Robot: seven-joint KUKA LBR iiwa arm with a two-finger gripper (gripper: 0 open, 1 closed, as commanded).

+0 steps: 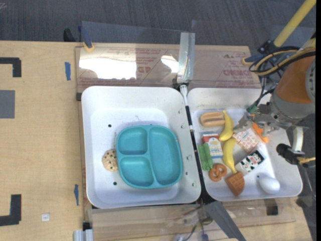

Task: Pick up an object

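Claw [257, 118] sits at right of frame, over the upper right of the right bin [288, 182]. Can't tell how wide it is or whether it grips anything; wrist blocks the view. Nearest candidate looks like the patterned packet [247, 139], just below-left of the claw, lying flat. Bananas [228, 142] run top-to-bottom a bit further left. Probably a short drop down-left from here.
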